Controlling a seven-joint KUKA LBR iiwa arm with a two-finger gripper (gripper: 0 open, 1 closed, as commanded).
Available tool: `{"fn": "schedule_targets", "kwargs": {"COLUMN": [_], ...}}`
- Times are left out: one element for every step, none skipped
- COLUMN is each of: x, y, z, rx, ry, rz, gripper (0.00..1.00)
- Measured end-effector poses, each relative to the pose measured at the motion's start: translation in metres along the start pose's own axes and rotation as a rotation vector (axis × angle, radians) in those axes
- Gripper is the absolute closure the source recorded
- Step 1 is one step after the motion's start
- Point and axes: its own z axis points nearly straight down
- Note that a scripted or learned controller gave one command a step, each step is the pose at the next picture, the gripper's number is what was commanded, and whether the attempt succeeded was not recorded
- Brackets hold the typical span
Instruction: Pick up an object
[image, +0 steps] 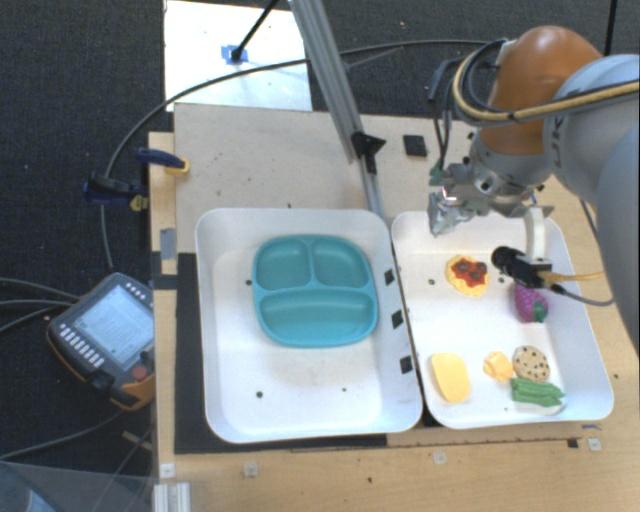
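Nearest the camera, along the near edge of the right bin (590, 400), lie a yellow wedge (451, 378), a small orange piece (497, 365), a speckled cookie (530, 362) and a green bean pod (537, 393), the last three bunched close together. Farther back in the same bin sit a small pizza slice (467, 274) and, to its right, a purple bunch of grapes (530, 302).

Above the far left corner of that bin hangs the gripper (441, 218), carried by the grey arm (590, 110) with its orange band coming in from the right. Whether its jaws are spread or pressed together cannot be told from this angle; nothing shows between them, and the pizza slice lies just near and to the right of it, apart from it. A black fitting with a yellow cable (520, 264) sits over the bin between the pizza and the grapes.

On the floor of the left bin (220, 400) rests a teal divided plate (314, 290) with three compartments. No writing can be read anywhere.

Both bins sit on a pale wooden bench (260, 160), with blue clamps (130, 185) at its left edge, dark carpet around it, and a teach pendant (105, 335) with a lit screen lying on the floor at the left.
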Motion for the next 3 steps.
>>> {"fn": "schedule_targets", "kwargs": {"x": [0.056, 0.117, 0.148], "y": [0.006, 0.003, -0.008], "z": [-0.005, -0.005, -0.009], "rx": [-0.002, -0.001, 0.0], "ry": [0.001, 0.002, 0.001], "rz": [0.0, -0.002, 0.001], "gripper": [1.0, 1.0, 1.0]}}
